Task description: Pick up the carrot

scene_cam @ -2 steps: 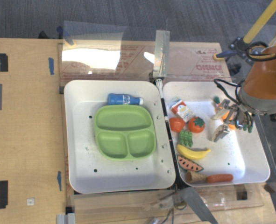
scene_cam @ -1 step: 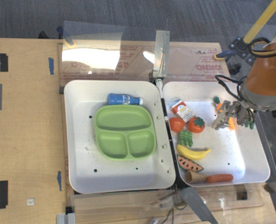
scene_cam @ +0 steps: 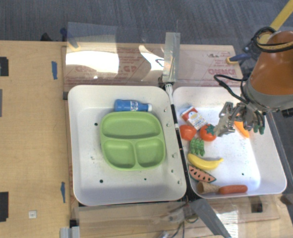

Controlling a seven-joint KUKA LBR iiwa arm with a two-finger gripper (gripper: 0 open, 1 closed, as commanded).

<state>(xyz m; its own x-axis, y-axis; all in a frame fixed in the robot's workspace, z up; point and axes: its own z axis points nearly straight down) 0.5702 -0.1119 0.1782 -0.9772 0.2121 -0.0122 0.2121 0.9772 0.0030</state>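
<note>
Right bin [scene_cam: 265,177]: metallic end effector [scene_cam: 230,122] beside tapered orange carrot [scene_cam: 242,128]

We see the carrot [scene_cam: 242,128] as a small orange piece w/ a hint of green at one end, lying in the right bin's upper-right part. It's partly hidden, so pose & full shape we can't tell.
</note>
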